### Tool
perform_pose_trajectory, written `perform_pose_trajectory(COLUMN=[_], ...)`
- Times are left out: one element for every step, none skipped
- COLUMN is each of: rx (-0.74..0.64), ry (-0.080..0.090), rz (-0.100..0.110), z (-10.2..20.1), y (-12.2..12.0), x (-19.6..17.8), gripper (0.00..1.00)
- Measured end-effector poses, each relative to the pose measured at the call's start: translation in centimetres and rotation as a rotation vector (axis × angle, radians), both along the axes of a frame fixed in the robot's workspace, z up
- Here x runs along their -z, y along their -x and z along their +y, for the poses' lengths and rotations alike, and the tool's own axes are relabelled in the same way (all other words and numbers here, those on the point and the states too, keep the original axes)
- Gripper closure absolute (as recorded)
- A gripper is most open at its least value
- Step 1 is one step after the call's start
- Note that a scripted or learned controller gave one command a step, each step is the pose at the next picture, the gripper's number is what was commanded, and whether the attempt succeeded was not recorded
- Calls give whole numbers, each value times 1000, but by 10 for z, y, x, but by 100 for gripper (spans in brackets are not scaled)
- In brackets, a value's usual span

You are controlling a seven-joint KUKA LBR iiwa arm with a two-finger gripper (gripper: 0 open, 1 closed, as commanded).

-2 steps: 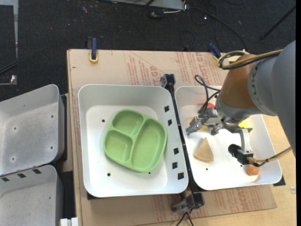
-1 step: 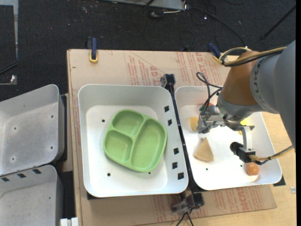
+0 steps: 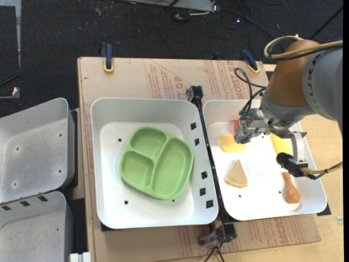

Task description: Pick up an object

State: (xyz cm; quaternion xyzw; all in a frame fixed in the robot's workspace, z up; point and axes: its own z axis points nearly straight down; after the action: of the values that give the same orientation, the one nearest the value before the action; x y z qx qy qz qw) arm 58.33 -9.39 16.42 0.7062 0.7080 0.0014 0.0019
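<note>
The table (image 3: 147, 72), topped with printed brown cardboard, carried two shallow white bins set side by side and touching along their inner walls. The grey arm (image 3: 322, 81), with its orange band, reached in from the right and hung over the far part of the right bin (image 3: 262, 198). The left bin (image 3: 99, 146) held a green plate (image 3: 157, 162) with three compartments, lying flat and slightly turned near the bin's middle.

The loose things to pick from lay in the right bin. A tan wedge (image 3: 236, 174) rested near the bin's left side, toward the near edge. An orange drumstick-shaped thing (image 3: 290, 189) lay by the right wall, well apart from the wedge. A yellow chunk (image 3: 227, 143) sat farther back than the wedge, near the left wall. A second yellow piece (image 3: 281, 144) showed to the right of it, partly hidden by the wrist.

The pincer (image 3: 246, 134) was down low just beside the yellow chunk, at its far right edge. A small red thing (image 3: 238, 126) showed right against the pincer's left side. Whether the pincer was apart, together or clamped on anything could not be told, as the wrist covered it from above.
</note>
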Motion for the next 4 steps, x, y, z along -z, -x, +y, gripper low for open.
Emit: perform_pose_trajectory(rx=[0,-3,-4,-4], ry=[0,-2,-2,-2], rz=[1,7,7,6], z=[0,48,97,146], y=[-1,21,45,57], x=[-41,-37,-38,-41], gripper=[100,100,100,100])
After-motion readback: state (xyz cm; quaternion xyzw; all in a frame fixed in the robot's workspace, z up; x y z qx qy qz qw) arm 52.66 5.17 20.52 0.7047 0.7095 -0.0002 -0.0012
